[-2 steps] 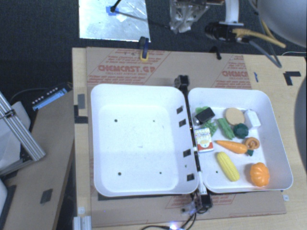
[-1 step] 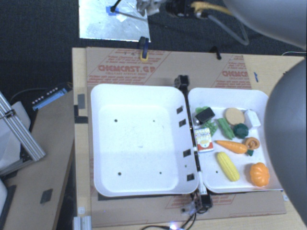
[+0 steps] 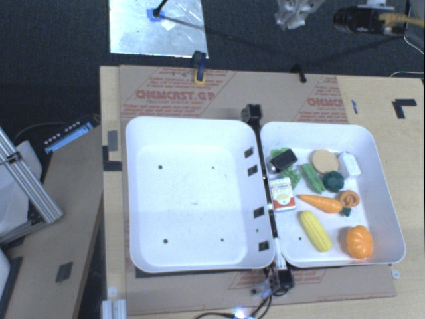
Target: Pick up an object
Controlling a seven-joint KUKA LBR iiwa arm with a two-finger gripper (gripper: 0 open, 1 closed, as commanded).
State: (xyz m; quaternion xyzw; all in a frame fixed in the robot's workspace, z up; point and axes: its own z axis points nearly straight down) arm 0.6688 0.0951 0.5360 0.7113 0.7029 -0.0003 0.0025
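Your gripper [image 3: 297,10] sits high at the top of the view, well apart from both bins, and you cannot tell how its fingers stand. The objects all lie in the right bin [image 3: 383,171]: a carrot [image 3: 321,203], a corn cob [image 3: 315,230], an orange pumpkin [image 3: 358,241], a small red-and-white carton [image 3: 282,194] and a black block [image 3: 283,159]. The left bin [image 3: 192,191] lies just beside it on the surface.
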